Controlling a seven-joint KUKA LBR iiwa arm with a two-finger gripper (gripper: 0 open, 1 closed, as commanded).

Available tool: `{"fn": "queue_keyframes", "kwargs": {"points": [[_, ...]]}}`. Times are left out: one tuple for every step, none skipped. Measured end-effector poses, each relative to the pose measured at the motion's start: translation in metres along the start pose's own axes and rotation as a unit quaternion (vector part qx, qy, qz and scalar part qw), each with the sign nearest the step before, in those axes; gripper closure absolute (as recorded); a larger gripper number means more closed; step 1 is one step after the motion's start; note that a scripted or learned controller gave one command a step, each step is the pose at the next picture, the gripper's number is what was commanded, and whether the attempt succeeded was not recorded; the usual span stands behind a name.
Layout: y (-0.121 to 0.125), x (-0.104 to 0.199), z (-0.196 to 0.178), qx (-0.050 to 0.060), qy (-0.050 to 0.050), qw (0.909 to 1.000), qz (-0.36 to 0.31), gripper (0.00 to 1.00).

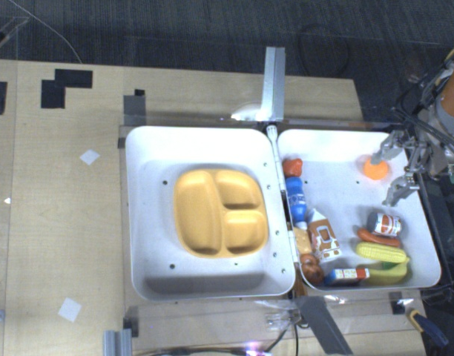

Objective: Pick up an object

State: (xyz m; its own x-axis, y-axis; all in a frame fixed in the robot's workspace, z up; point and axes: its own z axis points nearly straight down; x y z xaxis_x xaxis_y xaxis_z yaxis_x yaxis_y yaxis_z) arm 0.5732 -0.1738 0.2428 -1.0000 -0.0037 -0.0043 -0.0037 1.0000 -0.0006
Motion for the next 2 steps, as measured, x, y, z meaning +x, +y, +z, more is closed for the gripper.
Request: {"fn": "queue_keyframes", "kwargs": {"points": [[-0.023, 0.046, 0.101, -0.002, 0.004, 0.9992, -0.039, 0.00], [-0.030, -0.036, 0.136, 0.000, 0.000, 0.9887, 0.150, 0.00]]}}
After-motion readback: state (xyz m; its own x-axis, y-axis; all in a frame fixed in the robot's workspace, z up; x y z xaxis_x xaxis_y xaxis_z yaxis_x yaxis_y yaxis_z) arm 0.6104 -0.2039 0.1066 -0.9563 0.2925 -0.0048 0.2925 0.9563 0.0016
